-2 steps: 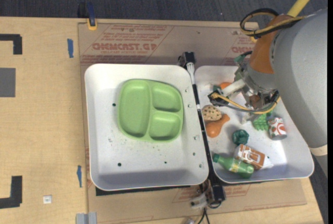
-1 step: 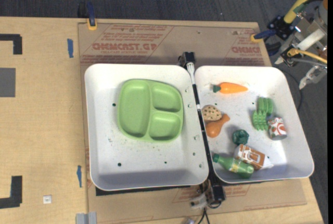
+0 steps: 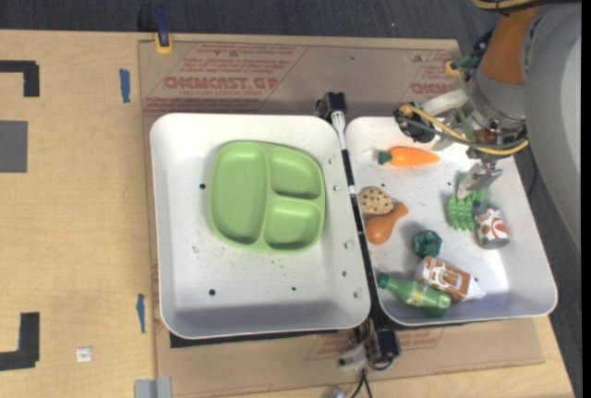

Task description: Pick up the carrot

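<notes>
The wooden surface (image 3: 74, 230) carries two shallow white bins side by side. The left bin (image 3: 185, 295) holds a green divided plate (image 3: 268, 195), which serves as the landmark here. Just right of the plate runs the seam between the bins, and beyond it lies the right bin (image 3: 526, 290). Nearest the plate on that side sit a cookie (image 3: 373, 199) and a tan drumstick (image 3: 384, 223). Up and right of the plate, near the right bin's far wall, the carrot (image 3: 412, 157) lies flat with its green end toward the plate, nothing touching it. Lower right of the plate are a green bottle (image 3: 413, 293), a dark green piece (image 3: 426, 244) and a small carton (image 3: 445, 277). Farthest right, the gripper (image 3: 476, 178) hangs over a green leafy item (image 3: 459, 209), right of the carrot; its fingers look close together with nothing seen between them, though I cannot tell for sure. A red and white can (image 3: 490, 228) lies just beside.
</notes>
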`<state>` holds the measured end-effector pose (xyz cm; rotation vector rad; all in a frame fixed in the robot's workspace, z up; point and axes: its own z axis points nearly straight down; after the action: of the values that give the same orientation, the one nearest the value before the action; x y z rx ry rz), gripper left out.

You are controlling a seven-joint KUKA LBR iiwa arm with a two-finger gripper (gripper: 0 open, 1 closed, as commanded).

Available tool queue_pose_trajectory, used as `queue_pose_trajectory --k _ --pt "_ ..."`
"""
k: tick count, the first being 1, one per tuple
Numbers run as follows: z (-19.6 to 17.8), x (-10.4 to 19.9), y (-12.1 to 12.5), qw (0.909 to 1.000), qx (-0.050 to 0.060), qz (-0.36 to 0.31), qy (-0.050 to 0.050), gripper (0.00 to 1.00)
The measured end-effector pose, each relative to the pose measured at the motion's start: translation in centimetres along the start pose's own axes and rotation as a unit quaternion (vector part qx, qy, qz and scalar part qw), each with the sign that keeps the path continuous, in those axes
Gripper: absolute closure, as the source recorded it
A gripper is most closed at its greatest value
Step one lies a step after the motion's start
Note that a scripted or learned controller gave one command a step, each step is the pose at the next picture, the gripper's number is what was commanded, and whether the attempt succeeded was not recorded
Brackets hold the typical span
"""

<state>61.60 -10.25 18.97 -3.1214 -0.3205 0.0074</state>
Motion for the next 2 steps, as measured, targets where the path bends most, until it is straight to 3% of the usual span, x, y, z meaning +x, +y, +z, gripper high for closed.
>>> queue_pose_trajectory --k 1,2 --pt "9.5 4.1 -0.2 1.0000 -0.001 0.002 0.001 0.00" --pt "10.1 -0.3 -0.8 0.9988 -0.004 -0.049 0.006 0.00"
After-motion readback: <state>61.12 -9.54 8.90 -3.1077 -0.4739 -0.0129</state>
